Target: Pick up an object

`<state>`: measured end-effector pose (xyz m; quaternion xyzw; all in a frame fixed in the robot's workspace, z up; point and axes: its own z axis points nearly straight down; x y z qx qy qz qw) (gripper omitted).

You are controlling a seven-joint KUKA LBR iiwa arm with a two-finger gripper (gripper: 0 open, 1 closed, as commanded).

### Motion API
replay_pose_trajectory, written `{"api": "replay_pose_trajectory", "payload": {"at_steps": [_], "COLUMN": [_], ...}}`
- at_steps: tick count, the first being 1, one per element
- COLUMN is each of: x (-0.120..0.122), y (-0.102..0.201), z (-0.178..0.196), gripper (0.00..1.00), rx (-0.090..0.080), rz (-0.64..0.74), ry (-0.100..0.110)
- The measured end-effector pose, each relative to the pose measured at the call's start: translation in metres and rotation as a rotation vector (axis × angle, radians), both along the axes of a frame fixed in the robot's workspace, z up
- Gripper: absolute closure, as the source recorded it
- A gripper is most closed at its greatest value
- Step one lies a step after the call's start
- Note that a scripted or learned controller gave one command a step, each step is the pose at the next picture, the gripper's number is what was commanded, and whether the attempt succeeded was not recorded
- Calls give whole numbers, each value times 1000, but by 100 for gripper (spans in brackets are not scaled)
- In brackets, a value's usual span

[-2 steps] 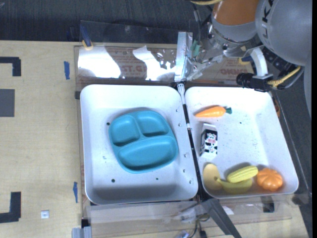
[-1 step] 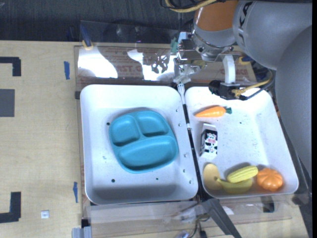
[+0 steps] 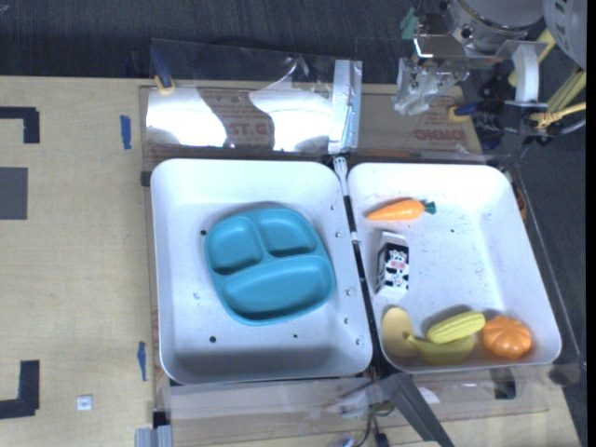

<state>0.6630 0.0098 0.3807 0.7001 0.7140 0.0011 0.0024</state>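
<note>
While the hand (image 3: 421, 87) hangs above the right white bin's (image 3: 526, 250) far edge, grip unreadable, an orange plastic carrot (image 3: 399, 209) lies inside.

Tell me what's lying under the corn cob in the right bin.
The corn cob lies on a banana, whose middle it covers. An orange fruit sits beside them.

One fixed camera looks down at a slant on the tan wooden desk (image 3: 65, 250) from above, taking in both shallow white plastic bins (image 3: 177, 194).
</note>
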Motion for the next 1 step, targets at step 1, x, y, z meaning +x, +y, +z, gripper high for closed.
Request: {"api": "replay_pose_trajectory", "payload": {"at_steps": [1], "x": [4], "y": [32], "z": [-12], "gripper": [100], "rx": [1], "rz": [9], "ry": [10]}}
